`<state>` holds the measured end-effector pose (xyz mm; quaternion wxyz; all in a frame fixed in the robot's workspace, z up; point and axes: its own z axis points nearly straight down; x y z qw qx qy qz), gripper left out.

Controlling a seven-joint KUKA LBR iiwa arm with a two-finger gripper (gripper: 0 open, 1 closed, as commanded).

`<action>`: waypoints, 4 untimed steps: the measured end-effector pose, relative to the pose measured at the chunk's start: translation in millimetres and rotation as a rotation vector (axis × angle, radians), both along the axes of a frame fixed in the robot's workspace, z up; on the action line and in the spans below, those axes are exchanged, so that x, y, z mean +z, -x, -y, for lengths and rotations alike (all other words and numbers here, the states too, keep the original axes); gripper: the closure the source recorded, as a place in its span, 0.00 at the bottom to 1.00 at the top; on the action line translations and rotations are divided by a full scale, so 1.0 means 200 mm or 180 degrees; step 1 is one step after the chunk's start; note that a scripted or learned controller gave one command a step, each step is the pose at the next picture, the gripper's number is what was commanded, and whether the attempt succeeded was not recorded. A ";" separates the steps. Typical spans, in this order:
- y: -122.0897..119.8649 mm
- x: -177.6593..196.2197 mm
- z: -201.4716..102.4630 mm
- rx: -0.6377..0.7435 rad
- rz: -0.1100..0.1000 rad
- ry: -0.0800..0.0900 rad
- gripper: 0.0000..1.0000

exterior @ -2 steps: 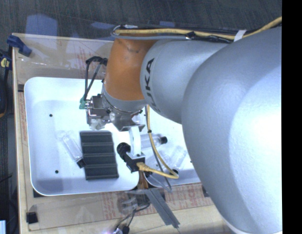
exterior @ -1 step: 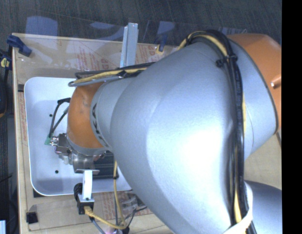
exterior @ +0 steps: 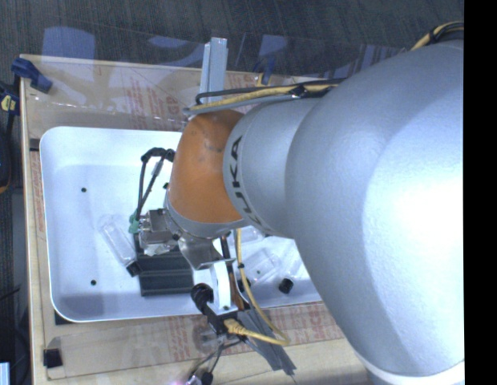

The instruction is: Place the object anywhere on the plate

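Note:
The grey arm with its orange band [exterior: 202, 175] reaches over the left white bin [exterior: 64, 215] from the right and hides much of the bench. My gripper [exterior: 143, 255] hangs low over the middle of that bin, with its black body [exterior: 165, 279] just to the right. A small clear plastic object [exterior: 116, 236] lies on the bin floor right beside the gripper's left side. Whether the two touch is hidden.
A transparent item with a small black piece [exterior: 285, 285] shows under the arm near the bin's right part. Yellow and black cables [exterior: 248, 327] hang from the wrist over the front bench edge. The bin's left half has free floor.

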<state>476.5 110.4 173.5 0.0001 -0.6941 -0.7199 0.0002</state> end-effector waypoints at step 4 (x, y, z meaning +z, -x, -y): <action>0.02 -0.24 -0.48 -0.0805 -0.0025 0.0012 1.00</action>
